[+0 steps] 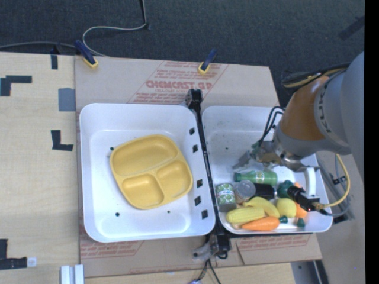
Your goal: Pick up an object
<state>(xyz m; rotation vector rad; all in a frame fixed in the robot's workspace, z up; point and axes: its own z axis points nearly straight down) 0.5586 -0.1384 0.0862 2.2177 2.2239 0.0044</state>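
The right bin holds a pile of small items along its near side. Among them are a green bottle lying on its side, a small green-labelled can, a grey round lid, a yellow banana, an orange carrot and a lemon. My gripper hangs low over the bin's middle, just beyond the green bottle. It looks open, with nothing between its fingers.
The left bin holds a yellow divided plate. A black divider with clips runs between the bins. The arm's orange band and grey body cover the right bin's far right side. Cables trail near the bin's right rim.
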